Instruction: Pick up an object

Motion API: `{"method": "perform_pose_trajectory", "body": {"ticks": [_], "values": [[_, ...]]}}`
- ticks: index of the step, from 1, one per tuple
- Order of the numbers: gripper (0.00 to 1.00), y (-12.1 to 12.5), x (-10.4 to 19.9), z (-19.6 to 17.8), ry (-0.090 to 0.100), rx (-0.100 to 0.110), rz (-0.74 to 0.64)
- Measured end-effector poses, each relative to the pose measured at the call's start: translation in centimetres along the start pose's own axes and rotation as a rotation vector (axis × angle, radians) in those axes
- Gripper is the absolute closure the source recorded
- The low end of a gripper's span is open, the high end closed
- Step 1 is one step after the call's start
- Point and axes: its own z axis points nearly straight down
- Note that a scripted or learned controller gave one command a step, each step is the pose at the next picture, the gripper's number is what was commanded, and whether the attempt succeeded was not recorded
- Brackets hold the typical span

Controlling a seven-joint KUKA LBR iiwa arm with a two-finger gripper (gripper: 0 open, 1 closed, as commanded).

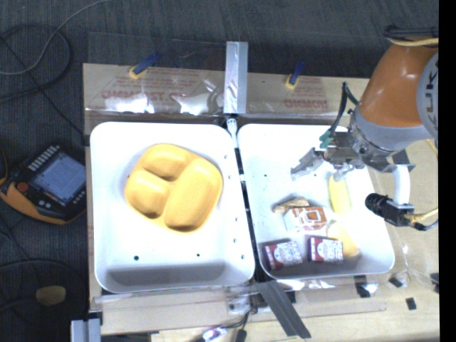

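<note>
You see two white bins side by side. The gripper (308, 164) hangs over the right bin (267, 191), fingers spread apart and holding nothing. Below it, packets (306, 218) and a banana (340, 194) crowd the bin's near right corner. The left bin (107, 191) holds a yellow cushion (173, 185) at centre, with room along every wall.

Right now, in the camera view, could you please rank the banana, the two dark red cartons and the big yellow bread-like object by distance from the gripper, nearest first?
From the gripper, over the right bin:
1. Banana, just right of and below it in the right bin.
2. Dark red cartons, along the right bin's near edge.
3. Yellow bread-like object, across the divider in the left bin.
</note>
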Motion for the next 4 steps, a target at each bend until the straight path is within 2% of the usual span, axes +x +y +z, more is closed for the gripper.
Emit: {"method": "perform_pose_trajectory", "body": {"ticks": [1,2,3,4], "values": [[0.00,-2.7,-0.5,12.9,0.000,0.000,-0.021],[0.00,-5.8,-7.2,14.8,-0.005,-0.017,-0.080],[0.00,-0.7,-7.4,14.9,-0.005,-0.014,-0.080],[0.00,2.6,-7.7,14.9,-0.002,-0.010,0.073]]}}
